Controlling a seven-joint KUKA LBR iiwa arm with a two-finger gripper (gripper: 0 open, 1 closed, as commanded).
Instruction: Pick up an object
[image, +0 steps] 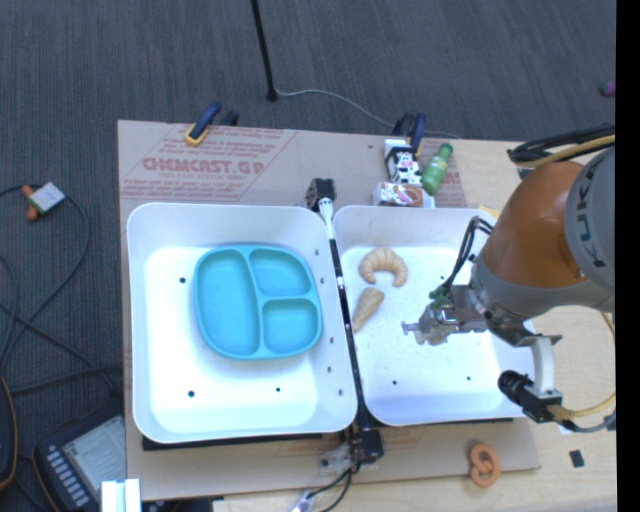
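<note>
Gripper (428, 328) near croissant (384, 265), cone (367, 306); blue tray (257, 301) left bin (160, 225)

Overhead slanted view of both bins (240, 215)

Two bins (150, 300); one plate (257, 302); two pastries (384, 265)

Dark grey carpet floor (120, 60) w/ black cables (40, 330) trailing at left. Thin black pole (263, 50) rises at top center. Table (210, 165) covered w/ brown cardboard, red print on it, blue clamps (203, 122) at back edge. Small orange-and-white item (43, 198) on floor, left. Light even, no hard shadows.
</note>
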